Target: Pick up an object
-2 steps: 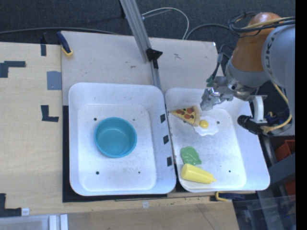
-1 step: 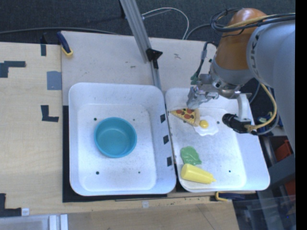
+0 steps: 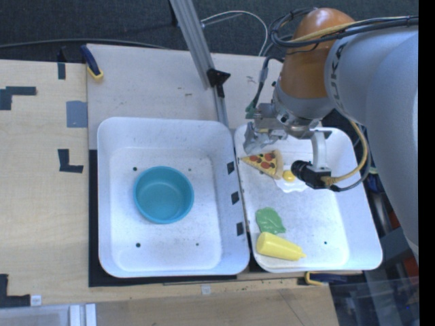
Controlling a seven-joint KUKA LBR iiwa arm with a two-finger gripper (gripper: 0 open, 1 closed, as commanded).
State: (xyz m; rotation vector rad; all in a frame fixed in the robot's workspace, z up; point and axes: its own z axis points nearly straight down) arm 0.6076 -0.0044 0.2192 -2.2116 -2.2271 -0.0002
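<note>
1. Gripper point(image 3: 262, 138) sits low over the far-left corner of the right bin point(image 3: 340, 250), right above the toy pizza slice point(image 3: 264, 163).
2. Grip state: cannot tell. The wrist hides the business end, and nothing is visibly held.
3. Pizza slice lies flat on the bin floor, close to the left wall, point toward the left. It looks like the likely target since the gripper is nearest to it.
4. A fried-egg toy point(image 3: 291, 180) lies just beside the slice, on its right and near-touching. That crowding could spoil a clean pick.
5. Green leafy piece point(image 3: 270, 219) and yellow corn-like piece point(image 3: 279, 248) lie together nearer the front of the same bin, well apart from the gripper.
6. Left bin point(image 3: 112, 138) holds a blue bowl point(image 3: 163, 194), upright, about centre, untouched.
7. Judgement: approach or descent stage, pick not yet confirmed. The nearby wall leaves little room on that side.
</note>
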